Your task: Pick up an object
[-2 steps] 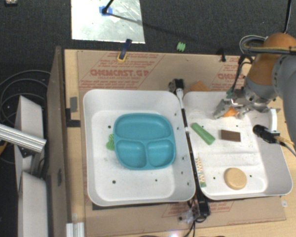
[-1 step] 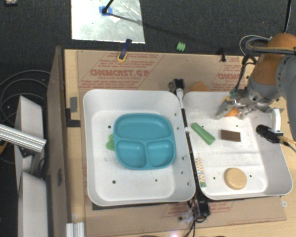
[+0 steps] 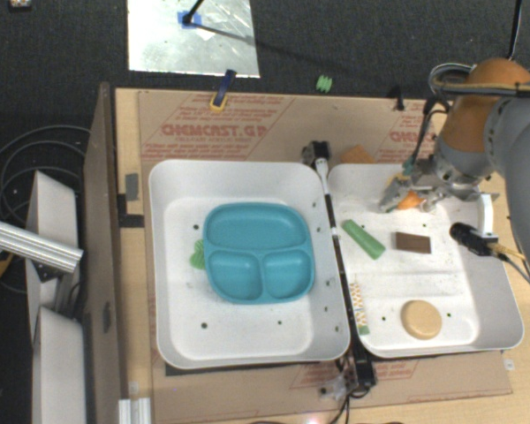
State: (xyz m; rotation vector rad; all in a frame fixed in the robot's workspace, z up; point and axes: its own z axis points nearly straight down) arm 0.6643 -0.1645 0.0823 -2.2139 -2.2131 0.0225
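My gripper (image 3: 410, 196) hangs over the back of the right bin (image 3: 477, 325), its metal fingers spread around a small orange piece (image 3: 409, 201) that shows between them. A green stick (image 3: 363, 238) lies at the bin's left side, near the divider. A brown block (image 3: 412, 242) rests just to its right, in front of the gripper. A tan round disc (image 3: 421, 318) sits near the bin's front edge.
The left bin (image 3: 172, 263) holds a blue divided plate (image 3: 257, 251) with a green thing (image 3: 197, 255) peeking from under its left edge. An orange object (image 3: 357, 155) lies on the cardboard behind the bins. A patterned strip (image 3: 358, 306) runs along the divider.
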